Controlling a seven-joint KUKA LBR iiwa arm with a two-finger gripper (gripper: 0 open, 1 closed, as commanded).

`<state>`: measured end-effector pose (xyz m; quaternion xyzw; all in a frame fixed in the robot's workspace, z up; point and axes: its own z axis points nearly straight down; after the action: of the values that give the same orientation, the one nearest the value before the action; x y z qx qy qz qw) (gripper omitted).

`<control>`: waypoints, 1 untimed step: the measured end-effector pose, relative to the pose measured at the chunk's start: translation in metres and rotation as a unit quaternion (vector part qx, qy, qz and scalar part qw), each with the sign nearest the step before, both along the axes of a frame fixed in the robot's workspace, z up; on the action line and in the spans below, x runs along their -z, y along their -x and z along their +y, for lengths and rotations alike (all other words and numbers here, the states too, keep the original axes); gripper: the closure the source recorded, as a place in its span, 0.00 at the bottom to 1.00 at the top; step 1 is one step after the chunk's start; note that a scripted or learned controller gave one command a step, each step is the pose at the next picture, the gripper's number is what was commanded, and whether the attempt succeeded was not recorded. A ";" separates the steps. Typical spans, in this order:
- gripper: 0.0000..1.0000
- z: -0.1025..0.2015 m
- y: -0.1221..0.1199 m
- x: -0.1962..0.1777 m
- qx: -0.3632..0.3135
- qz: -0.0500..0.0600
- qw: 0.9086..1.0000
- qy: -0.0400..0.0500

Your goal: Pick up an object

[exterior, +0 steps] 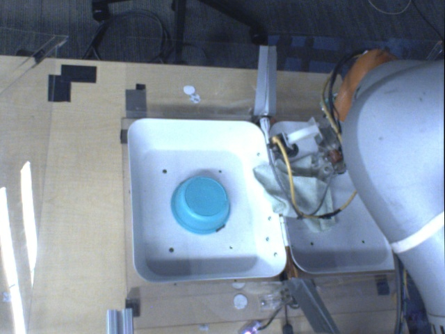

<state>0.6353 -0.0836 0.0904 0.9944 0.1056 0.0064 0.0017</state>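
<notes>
While the grey arm [396, 158] reaches over the right shallow white bin [348, 252], I see its gripper [316, 160] low above a crumpled pale cloth [278, 186] draped across the divide between bins. I cannot tell its state. A round blue plastic bowl [201, 204] sits upside down in the left white bin [153, 186] on the wooden surface [69, 186].

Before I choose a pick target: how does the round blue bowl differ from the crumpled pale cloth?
The round blue bowl is rigid, upturned and alone mid-floor in the left white bin. The crumpled pale cloth is limp, draped over the divider into the right white bin, partly under the arm's gripper. Both lie unheld.
</notes>
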 end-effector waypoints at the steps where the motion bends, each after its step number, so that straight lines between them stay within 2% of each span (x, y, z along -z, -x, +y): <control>1: 1.00 0.000 -0.011 0.000 0.000 0.001 1.000 0.000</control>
<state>0.6468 -0.0841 0.0901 0.9944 0.1052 0.0051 0.0013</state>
